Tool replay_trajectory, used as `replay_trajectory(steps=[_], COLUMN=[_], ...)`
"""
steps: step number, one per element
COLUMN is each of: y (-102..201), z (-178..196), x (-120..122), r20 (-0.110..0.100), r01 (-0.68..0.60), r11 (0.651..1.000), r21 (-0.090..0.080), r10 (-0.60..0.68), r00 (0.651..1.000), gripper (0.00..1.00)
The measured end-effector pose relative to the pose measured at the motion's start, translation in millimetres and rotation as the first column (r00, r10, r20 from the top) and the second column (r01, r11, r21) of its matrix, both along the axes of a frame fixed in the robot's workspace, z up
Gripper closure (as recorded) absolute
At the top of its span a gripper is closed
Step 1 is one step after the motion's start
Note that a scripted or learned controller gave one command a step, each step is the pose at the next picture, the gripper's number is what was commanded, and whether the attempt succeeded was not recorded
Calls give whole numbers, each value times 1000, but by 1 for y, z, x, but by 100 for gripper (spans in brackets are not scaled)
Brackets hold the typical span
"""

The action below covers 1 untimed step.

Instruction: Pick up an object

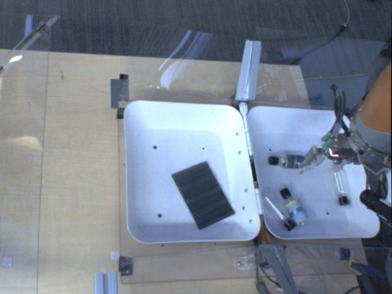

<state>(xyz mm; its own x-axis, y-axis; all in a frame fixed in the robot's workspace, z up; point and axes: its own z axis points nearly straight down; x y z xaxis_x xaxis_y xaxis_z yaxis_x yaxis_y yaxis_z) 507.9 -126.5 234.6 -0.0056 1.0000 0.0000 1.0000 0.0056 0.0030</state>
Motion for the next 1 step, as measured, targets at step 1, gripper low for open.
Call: replay_trajectory(steps=[1], y=[25], z=[-138], x=[-2], r20=[4], r01=[56], r11=[998], r21=[0], r10=[-56], r00=[998], gripper=[0])
